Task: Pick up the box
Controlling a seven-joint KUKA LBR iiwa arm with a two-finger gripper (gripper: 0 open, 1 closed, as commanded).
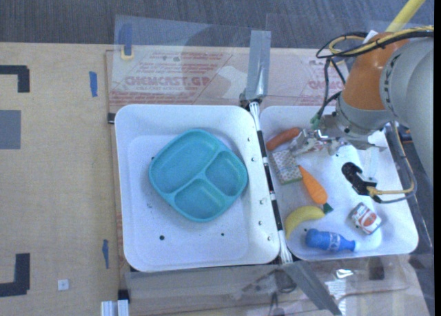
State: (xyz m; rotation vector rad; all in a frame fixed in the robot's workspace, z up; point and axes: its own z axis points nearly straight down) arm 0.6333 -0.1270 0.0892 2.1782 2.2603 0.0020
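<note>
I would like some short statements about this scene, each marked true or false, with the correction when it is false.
1. The blue divided plate lies in the left bin. True.
2. The banana lies in the left bin. False: it lies in the right bin, near the blue bottle.
3. The claw is over the far part of the right bin, close to the box. True.
4. The carrot rests on the plate. False: it lies in the right bin, beside the box.
5. The plate has three compartments. True.
</note>
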